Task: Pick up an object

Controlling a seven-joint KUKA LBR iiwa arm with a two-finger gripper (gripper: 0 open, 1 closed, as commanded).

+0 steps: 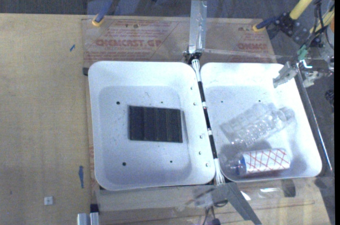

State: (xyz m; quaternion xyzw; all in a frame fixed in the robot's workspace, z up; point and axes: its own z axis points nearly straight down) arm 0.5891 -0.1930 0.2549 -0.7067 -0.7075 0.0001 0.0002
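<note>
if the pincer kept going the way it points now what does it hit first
The pincer sits at the right bin's far right corner, angled down-left. Going on, it would probably meet the clear plastic bottle first, though depth is hard to judge from this view.

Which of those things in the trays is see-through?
The plastic bottle lying in the right bin; the patterned tube and dark flat panel are opaque.

Arm at far right edge, mostly out of frame. Gripper [284, 76] visible at upper right, grey metal tip angled down-left, hanging above the bench. Finger state unreadable at this size.
</note>
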